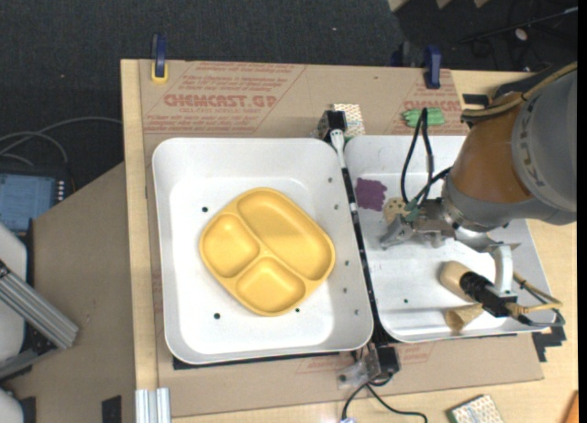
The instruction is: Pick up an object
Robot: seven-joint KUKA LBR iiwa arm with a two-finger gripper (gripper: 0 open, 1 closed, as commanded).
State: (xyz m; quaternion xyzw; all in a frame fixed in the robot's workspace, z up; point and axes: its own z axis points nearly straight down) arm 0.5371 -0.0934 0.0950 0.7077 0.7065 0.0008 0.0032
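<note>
Lying flat, yellow three-compartment plate [266, 251]

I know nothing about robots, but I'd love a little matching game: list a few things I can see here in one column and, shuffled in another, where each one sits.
Things
1. yellow divided plate
2. purple object
3. green object
4. claw

Places
A. on the brown board, beyond the far rim of the right bin
B. above the right bin's floor, at the arm's end
C. middle of the left bin
D. in the right bin, far-left part, near where the bins meet

Pairs: 1-C, 2-D, 3-A, 4-B
</note>
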